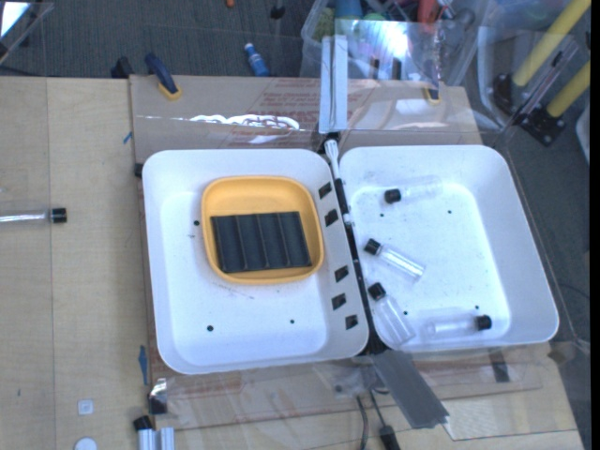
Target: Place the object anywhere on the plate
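Observation:
A yellow plate [217, 199] sits in the left bin [178, 326]. A dark ribbed rectangular object [261, 241] lies flat on it, covering the plate's middle and front. In the right bin [506, 279] lie several clear plastic tubes with black caps: one near the back [412, 193], one in the middle [394, 260], one at the front left corner [389, 317] and one along the front wall [457, 325].
A clear plastic divider [327, 92] stands behind the seam between the bins. Black clips [339, 274] line the seam. A clear crate of colourful items [412, 7] stands at the back right. Another capped tube [33, 217] lies on the bench at far left.

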Controlling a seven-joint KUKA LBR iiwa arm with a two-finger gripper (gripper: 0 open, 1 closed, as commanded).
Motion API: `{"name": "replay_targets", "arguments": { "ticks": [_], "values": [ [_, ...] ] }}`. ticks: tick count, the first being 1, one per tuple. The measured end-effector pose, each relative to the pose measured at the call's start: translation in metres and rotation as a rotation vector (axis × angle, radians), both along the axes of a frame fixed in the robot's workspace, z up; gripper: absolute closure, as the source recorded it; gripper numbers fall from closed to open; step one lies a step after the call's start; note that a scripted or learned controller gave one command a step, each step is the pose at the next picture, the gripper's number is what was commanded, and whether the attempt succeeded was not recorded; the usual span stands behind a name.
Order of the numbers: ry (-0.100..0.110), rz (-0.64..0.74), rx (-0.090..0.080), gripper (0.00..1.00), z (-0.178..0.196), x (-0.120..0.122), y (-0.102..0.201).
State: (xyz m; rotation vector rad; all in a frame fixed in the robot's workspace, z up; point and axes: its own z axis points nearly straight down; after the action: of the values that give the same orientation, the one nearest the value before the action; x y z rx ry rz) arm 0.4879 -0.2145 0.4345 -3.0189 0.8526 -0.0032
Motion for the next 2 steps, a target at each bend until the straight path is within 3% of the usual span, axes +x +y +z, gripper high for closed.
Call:
{"name": "replay_targets", "arguments": {
  "ticks": [1, 2],
  "values": [
    [-0.002, 0.354, 0.0, 1.0, -0.0002, 0.0029, -0.0064],
    [-0.003, 0.353, 0.001, 1.0, -0.0086, 0.0003, -0.0061]
  ]
}}
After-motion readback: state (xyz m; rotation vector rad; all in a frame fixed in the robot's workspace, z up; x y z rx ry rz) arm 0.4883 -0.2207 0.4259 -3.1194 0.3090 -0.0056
